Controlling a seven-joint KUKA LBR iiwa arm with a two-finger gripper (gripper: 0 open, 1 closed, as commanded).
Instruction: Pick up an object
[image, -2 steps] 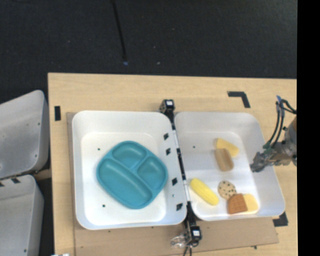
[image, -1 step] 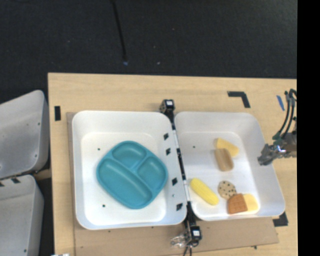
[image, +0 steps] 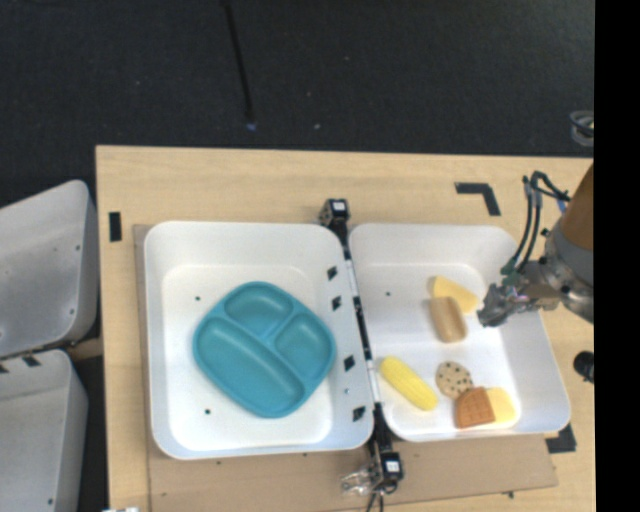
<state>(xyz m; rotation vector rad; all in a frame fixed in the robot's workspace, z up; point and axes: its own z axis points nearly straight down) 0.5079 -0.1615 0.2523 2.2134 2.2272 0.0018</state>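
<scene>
I start with the left bin (image: 160, 300), which carries a big teal divided plate (image: 263, 347); I leave it alone. The right bin (image: 400, 250) holds my candidates. My gripper (image: 497, 304) sits low at that bin's right side, just beside the tan bread roll (image: 448, 320) and the yellow wedge (image: 453, 293) that touches it. I cannot tell how the hand is set, and nothing shows in its hold. To pick cleanly I would choose something standing apart, like the corn cob (image: 409, 383), then centre over it before descending. The cookie (image: 453, 378) lies flat, a poor choice.
</scene>
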